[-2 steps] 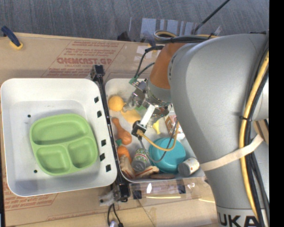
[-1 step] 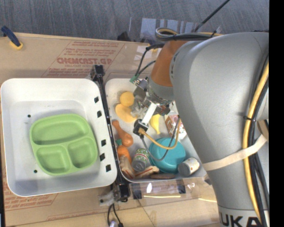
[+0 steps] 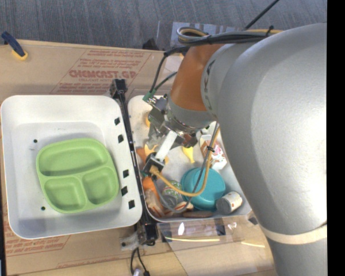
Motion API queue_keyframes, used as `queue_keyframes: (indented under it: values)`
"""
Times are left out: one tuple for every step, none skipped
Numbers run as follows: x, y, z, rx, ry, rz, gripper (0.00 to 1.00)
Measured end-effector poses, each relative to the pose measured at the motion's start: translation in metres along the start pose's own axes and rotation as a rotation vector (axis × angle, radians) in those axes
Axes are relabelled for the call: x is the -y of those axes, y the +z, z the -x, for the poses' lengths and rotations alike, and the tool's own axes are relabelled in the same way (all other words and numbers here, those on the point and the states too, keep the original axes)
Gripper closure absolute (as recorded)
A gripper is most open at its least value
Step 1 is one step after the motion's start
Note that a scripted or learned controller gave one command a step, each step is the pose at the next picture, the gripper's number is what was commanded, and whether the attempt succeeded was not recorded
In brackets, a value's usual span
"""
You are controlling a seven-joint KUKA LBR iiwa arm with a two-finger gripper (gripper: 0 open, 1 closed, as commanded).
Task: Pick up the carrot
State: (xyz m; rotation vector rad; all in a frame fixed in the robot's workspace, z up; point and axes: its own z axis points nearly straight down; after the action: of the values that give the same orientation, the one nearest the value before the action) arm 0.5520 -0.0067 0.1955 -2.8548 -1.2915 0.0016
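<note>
Pick not done when I checked: the gripper was down in the right bin, centre of frame, over the clutter, and I couldn't tell whether it was gripping anything. The carrot, the orange piece as I judged it, lay against that bin's left wall, lower centre of frame, left of the teal bowl, half buried. Its long axis looked roughly up-down the frame; tip end unclear. Grasp and lift remained, I'd say
</note>
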Motion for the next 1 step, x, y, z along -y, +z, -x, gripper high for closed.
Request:
queue_keyframes:
  values:
    - [-0.0254, -0.0409, -0.0344, 0.009, 0.270, 0.001, 1.00]
